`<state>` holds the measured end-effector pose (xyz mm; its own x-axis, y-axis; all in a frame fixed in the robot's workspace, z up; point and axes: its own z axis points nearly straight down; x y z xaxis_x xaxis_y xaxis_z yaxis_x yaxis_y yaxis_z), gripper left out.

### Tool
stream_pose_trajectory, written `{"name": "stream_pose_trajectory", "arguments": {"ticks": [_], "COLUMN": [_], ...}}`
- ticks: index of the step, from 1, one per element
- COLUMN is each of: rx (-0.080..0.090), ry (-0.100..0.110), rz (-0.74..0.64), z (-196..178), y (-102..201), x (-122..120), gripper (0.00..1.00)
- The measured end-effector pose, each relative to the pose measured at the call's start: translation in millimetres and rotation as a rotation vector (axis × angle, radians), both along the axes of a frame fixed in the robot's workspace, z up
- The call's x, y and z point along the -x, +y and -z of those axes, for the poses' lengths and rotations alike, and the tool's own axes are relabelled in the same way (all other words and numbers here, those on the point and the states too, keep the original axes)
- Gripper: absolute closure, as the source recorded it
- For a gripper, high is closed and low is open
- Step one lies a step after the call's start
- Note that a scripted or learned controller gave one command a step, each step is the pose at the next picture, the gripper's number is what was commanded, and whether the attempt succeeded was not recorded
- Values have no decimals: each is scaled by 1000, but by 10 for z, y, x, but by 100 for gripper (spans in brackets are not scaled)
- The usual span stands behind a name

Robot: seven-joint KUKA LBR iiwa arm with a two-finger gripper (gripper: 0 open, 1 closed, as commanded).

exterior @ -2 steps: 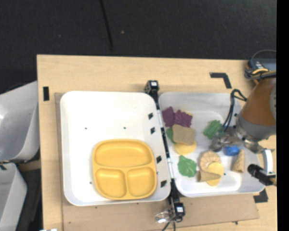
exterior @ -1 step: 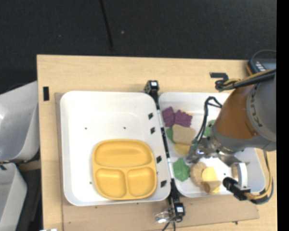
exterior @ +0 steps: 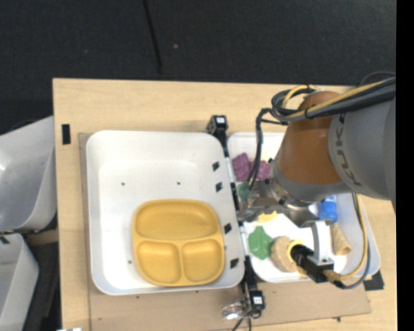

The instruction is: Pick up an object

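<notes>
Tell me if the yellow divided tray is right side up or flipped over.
Right side up. The yellow tray lies flat in the left bin, its three hollow compartments facing the camera: one large above, two smaller below.

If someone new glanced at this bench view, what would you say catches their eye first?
Probably the yellow divided tray, lying alone in the left bin toward its near edge. Next comes the arm's orange band, looming over the right bin and hiding much of it. Beneath it sits a small clutter: a purple piece, a green piece and a blue item.
</notes>
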<state>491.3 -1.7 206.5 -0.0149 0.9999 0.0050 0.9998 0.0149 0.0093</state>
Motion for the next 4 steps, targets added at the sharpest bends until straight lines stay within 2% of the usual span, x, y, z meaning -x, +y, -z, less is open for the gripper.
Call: {"name": "stream_pose_trajectory", "arguments": {"ticks": [1, 2, 3, 4], "rx": [1, 4, 7, 6], "ry": [-11, 6, 14, -2], "rz": [7, 7, 15, 19], "z": [-1544, -1786, -1095, -2083], "y": [368, 890, 811, 245], "x": [-77, 16, 16, 8], "gripper": [100, 100, 100, 100]}}
